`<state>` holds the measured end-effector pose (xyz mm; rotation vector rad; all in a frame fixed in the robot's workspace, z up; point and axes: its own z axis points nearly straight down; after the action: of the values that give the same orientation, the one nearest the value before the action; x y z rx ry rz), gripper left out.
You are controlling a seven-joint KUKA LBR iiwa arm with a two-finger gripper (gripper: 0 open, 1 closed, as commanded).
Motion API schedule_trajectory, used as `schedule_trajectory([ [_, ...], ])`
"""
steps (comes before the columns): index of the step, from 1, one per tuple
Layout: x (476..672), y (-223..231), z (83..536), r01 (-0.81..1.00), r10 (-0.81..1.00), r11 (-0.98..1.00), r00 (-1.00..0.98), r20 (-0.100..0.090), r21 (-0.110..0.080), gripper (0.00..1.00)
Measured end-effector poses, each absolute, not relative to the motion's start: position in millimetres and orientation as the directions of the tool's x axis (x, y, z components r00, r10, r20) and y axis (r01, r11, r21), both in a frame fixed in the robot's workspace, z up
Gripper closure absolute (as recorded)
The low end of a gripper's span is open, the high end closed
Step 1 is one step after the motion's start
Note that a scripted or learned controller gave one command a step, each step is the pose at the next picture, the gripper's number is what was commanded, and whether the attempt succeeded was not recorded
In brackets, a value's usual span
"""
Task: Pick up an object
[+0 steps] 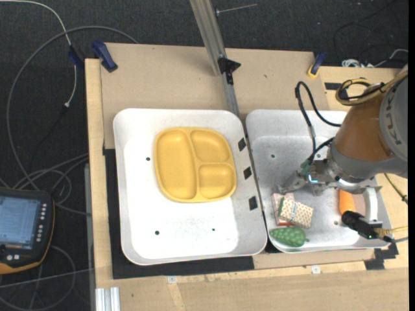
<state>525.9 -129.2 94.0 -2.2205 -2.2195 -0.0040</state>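
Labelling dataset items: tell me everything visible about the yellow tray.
The yellow tray looks like smooth moulded plastic, a rounded rectangle with three compartments: one long one on its left side, two smaller ones stacked on its right. All three look empty. It lies flat, right way up, slightly rotated, in the upper middle of the left bin, resting on the bin floor and apart from its walls. Nothing else touches it; the arm is over the other bin.
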Motion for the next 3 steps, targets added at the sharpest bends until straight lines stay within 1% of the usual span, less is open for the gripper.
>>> schedule_trajectory([
  [1,527.2,-129,107,1.0,1.0,0.0,0.0,0.002,0.006,1.0],
  [2,528.5,-139,165,1.0,1.0,0.001,0.0,-0.002,0.007,1.0],
  [3,535.3,-135,211,1.0,1.0,0.002,-0.002,-0.001,0.007,1.0],
])
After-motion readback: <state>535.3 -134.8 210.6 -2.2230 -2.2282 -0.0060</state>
